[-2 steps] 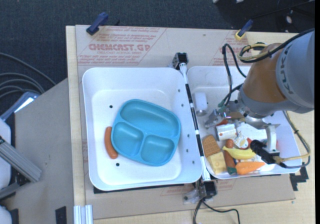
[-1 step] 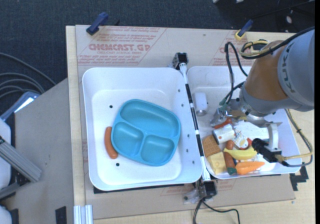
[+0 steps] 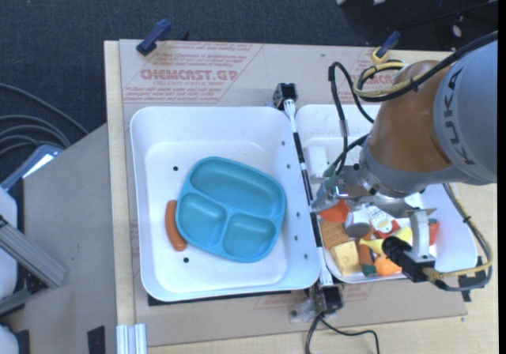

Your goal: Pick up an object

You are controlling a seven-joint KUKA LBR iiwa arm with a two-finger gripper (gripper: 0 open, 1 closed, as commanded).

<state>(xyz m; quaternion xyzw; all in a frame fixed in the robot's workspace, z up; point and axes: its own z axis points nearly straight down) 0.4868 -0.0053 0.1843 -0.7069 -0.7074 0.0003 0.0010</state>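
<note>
Grey arm [image 3: 443, 123] hangs over the right bin's [image 3: 462, 261] toy food [image 3: 356, 242], directly below; jaws' state unclear.

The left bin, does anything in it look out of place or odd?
One thing: an orange hot dog lies on the floor of the left bin, tucked against the left edge of the blue divided plate instead of in a compartment. The plate sits askew to the walls.

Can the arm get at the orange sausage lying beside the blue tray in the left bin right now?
Probably yes. The sausage lies open against the blue tray's left edge, nothing covering it. The arm hangs over the right bin, so it must cross the divider first.
</note>
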